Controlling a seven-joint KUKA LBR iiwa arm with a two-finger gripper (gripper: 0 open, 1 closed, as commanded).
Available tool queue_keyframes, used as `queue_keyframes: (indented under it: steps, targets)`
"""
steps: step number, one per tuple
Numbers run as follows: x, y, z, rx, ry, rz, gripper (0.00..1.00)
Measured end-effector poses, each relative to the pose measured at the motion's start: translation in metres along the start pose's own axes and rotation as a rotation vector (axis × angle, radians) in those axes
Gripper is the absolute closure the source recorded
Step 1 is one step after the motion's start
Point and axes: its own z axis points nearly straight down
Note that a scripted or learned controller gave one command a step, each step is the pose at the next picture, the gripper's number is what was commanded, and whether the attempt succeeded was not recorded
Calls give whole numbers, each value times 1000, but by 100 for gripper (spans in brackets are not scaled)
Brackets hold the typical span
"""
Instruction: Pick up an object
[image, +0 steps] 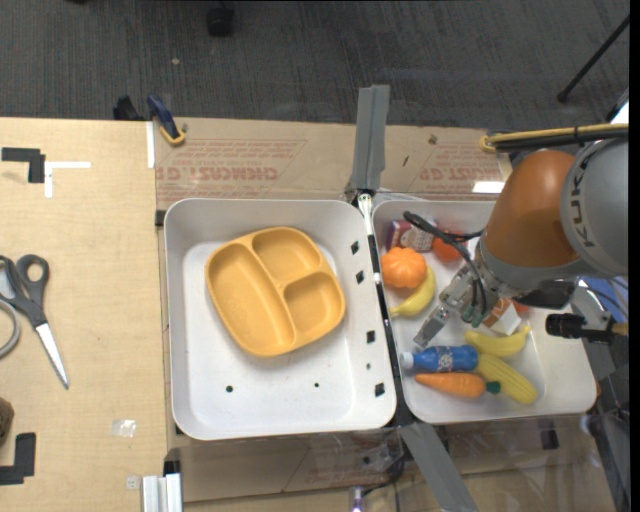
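We look down on two white bins side by side: the left bin (190, 400) holds a yellow divided plate (275, 288) lying flat in its upper middle, and the right bin (560, 395) holds a cluster of toy food. The arm (545, 215) reaches in from the right, its orange band above the wrist sitting over the upper part of the right bin, and the gripper (445, 315) hangs low near the bin's middle, slanting down toward the left. We can see its fingers (432, 328) standing slightly apart with nothing between them, so it is released and grasps no object. Just to its left lie an orange fruit (404, 267) and a banana (418, 297), the banana curving under the fruit against the bin's left wall. Below the gripper a blue bottle (445, 358) lies on its side, with a carrot (452, 384) touching it from below. To the right of these are a second banana (500, 342) and an ear of corn (508, 378). On the bench at far left lie scissors (38, 310).
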Motion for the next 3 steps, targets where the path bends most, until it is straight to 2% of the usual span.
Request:
queue_keyframes:
  steps: [1,2,3]
  targets:
    - [-44,37,-3,-2,-3,46,0]
    - [-55,16,-1,-1,-2,-42,0]
    - [-1,-52,-2,-5,-6,-50,0]
